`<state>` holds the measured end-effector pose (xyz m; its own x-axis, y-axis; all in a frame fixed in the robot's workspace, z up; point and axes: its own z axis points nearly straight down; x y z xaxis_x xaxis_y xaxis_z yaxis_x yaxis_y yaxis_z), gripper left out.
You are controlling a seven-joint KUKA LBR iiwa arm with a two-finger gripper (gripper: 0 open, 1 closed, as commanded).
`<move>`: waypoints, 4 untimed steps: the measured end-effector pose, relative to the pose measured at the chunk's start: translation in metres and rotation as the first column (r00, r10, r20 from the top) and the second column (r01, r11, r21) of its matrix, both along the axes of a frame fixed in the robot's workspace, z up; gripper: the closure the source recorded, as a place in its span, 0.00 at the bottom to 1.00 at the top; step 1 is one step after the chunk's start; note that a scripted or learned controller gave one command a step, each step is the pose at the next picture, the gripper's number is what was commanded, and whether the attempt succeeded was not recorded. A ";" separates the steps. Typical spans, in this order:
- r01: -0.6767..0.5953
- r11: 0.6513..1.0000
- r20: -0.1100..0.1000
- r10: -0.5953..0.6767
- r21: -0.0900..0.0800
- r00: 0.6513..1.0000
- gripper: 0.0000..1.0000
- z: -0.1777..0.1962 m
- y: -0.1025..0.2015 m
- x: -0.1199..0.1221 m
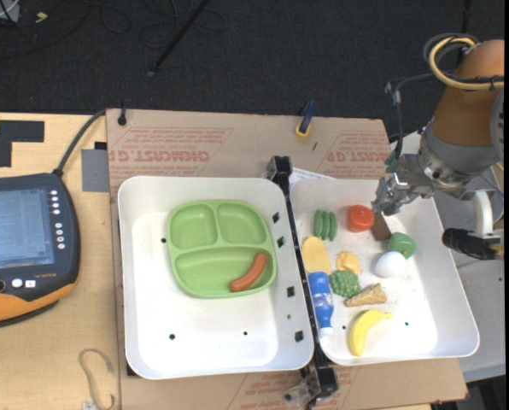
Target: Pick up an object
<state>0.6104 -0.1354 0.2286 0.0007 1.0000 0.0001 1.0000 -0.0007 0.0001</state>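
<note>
The right bin (447,314) holds several toy foods: a red tomato (360,219), green beans (324,225), a yellow piece (316,253), a blue packet (320,300), broccoli (346,283), a white egg (390,264), a green round piece (400,245), a tan wedge (370,295) and a banana (365,330). My gripper (389,205) hangs over the bin's upper part, just right of the tomato and above a dark brown piece (382,227). Nothing shows between its fingers.
The left bin (143,314) carries a green divided plate (205,267) with an orange sausage (249,272) in it. A tablet (20,237) lies at the far left of the bench. A black divider (291,254) runs between the bins. A blue-yellow clip (305,120) sits behind them.
</note>
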 end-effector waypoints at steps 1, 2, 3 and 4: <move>-0.003 1.000 -0.005 0.003 0.002 1.000 1.00 0.009 0.037 -0.034; -0.003 1.000 -0.008 0.003 0.003 1.000 1.00 -0.006 0.077 -0.076; -0.003 1.000 -0.005 0.003 0.002 1.000 1.00 0.009 0.105 -0.108; 0.000 1.000 -0.006 0.000 0.000 1.000 1.00 -0.005 0.099 -0.096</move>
